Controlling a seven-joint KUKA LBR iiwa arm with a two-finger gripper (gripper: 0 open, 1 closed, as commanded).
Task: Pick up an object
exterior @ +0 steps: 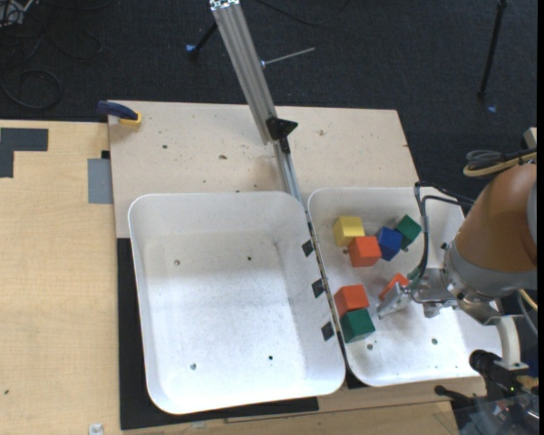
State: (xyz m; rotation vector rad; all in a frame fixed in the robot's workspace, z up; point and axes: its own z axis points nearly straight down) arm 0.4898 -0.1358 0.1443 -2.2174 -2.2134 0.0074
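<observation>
My fingers (392, 299) are closing on a small orange block (394, 285) in the right white bin (417, 370), near the bench's right edge. It looks light, stiff; flat sides suit gripping.

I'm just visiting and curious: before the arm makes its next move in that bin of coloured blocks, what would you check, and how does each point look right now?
1. Gripper is inside the right bin: ok.
2. A block sits at the gripper: a small orange piece lies right at its tip: ok.
3. That piece is truly gripped: cannot tell.
4. Neighbours leave room: the orange block and green block lie close on the gripper's left: not ok.
5. The other blocks, yellow, orange, blue and green, sit apart at the far end: ok.
</observation>
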